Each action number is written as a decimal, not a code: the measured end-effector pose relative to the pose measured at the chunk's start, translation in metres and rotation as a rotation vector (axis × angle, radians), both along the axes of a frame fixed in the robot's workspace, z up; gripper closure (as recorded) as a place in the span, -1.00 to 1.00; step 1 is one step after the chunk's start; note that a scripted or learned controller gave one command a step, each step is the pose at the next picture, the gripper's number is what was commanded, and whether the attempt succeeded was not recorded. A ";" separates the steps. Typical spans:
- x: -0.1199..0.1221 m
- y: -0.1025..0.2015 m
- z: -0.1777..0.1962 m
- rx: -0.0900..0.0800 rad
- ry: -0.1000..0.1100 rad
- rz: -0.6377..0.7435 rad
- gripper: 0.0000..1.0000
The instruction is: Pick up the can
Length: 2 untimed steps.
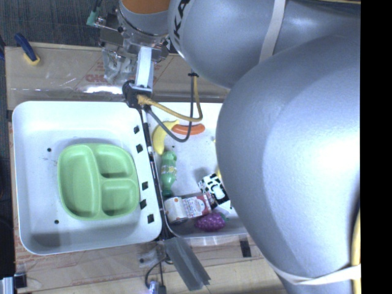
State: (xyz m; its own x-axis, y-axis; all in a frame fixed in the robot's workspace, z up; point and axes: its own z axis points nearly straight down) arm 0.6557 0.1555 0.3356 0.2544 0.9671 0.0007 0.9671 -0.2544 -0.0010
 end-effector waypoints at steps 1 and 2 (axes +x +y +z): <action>0.000 -0.004 0.107 0.000 -0.002 0.340 1.00; 0.000 -0.001 0.117 0.000 -0.001 0.351 1.00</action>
